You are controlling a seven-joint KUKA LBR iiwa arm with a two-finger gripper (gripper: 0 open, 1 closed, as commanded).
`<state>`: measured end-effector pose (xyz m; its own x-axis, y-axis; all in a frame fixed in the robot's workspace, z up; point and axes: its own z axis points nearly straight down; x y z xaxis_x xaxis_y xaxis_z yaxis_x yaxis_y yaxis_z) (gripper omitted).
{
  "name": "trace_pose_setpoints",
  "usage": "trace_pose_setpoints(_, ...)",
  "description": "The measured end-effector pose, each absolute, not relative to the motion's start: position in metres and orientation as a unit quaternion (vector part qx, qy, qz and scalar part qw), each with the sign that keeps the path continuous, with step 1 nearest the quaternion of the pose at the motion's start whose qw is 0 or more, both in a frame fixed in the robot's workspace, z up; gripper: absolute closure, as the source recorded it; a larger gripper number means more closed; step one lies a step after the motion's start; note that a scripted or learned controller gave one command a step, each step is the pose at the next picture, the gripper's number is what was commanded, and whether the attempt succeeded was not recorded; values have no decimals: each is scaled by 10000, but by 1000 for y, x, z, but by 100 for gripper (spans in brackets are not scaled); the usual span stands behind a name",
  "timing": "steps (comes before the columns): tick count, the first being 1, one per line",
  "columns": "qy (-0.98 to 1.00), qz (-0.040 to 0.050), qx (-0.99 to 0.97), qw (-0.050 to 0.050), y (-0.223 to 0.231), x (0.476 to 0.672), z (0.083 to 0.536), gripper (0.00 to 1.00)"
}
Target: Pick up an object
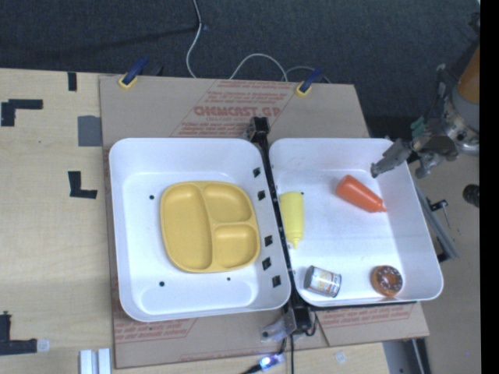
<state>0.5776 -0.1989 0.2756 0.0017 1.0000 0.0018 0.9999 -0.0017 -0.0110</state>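
Observation:
The right bin [405, 209] holds an orange carrot-shaped piece [360, 194] near its far right, a yellow bottle [292, 217] along its left wall, a small metal can [322, 281] lying on its side at the front, and a brown doughnut [387, 280] in the front right corner. My gripper [405, 159] hangs over the right bin's far right rim, up and to the right of the orange piece, with its fingers apart and nothing between them.
In the left bin [129, 209] lies a yellow divided plate [209, 226]. Both bins rest on a cardboard sheet [234, 111] held by blue and yellow clamps. A white cable [195, 41] loops behind the bins. The arm's wrist [460, 123] is at the right edge.

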Motion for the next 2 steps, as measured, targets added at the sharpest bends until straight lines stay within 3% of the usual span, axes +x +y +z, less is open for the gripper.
trace_pose_setpoints(1,-7074,6,-7068,2,-199,579,281,0)
trace_pose_setpoints(2,-7074,24,-7068,29,-197,585,218,0)
